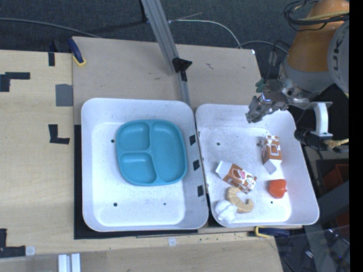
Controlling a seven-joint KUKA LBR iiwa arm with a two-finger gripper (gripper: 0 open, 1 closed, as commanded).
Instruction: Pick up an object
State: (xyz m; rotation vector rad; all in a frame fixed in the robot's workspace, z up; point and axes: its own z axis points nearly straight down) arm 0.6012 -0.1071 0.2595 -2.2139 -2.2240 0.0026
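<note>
The gripper (256, 111) is seen over the right bin's (300, 208) far edge; its state cannot be told. Below it lie a small carton (271, 149), a red object (277, 188) and a wrapped packet (238, 177).

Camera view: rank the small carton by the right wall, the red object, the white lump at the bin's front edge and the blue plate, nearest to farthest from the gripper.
From the gripper:
1. Small carton, just below it, right bin.
2. Red object, lower right.
3. White lump, front edge.
4. Blue plate, left bin.
</note>
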